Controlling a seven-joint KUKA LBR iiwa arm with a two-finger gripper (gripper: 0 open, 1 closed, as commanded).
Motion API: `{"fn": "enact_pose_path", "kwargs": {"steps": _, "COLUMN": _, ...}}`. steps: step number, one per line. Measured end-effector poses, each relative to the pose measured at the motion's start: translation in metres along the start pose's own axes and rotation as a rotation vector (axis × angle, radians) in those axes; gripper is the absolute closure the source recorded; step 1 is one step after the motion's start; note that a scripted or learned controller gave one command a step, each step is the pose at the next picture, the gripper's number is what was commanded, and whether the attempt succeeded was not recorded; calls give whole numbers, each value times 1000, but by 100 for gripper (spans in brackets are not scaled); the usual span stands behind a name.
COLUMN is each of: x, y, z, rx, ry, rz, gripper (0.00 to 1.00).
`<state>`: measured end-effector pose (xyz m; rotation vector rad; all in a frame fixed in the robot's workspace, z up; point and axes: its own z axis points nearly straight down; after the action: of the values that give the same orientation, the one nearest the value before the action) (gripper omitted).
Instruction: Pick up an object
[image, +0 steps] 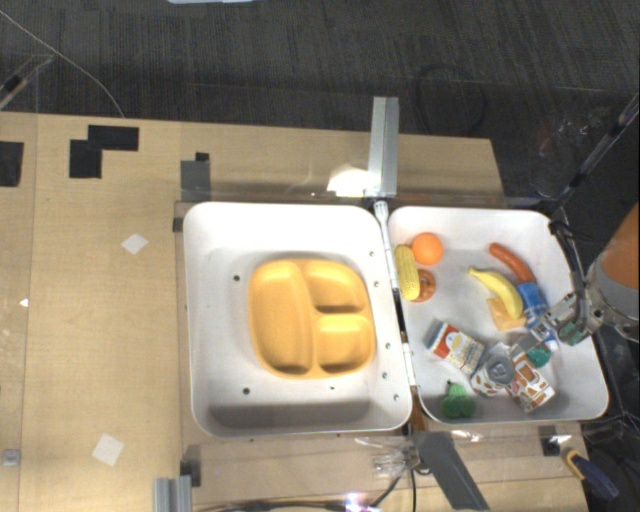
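The right bin (590, 400) holds several small items. An orange (427, 248), a corn cob (406, 272) and a red-brown round item (426, 287) lie at its left side. A red sausage (511, 262) and a banana (499, 291) lie toward the back right. A small carton (456, 349), a green broccoli piece (459, 401) and a printed box (530, 386) lie toward the front. My gripper (556, 328) hangs low at the bin's right side, just right of a blue item (532, 300) and above a teal piece (540, 353).
The left bin (215, 300) holds a yellow divided tray (308, 316). A metal post (384, 150) stands at the back between the bins. The arm (618, 275) comes in over the right bin's right wall.
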<state>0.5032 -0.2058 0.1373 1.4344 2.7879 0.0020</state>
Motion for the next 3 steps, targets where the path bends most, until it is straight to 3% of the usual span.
{"fn": "enact_pose_path", "kwargs": {"steps": 1, "x": 30, "y": 91, "z": 48, "rx": -9, "ry": -5, "rz": 9, "gripper": 0}}
{"fn": "enact_pose_path", "kwargs": {"steps": 2, "x": 13, "y": 149, "z": 49, "rx": -5, "ry": -2, "rz": 149, "gripper": 0}}
{"fn": "enact_pose_path", "kwargs": {"steps": 3, "x": -66, "y": 92, "z": 3, "rx": -3, "ry": -7, "rz": 146, "gripper": 0}}
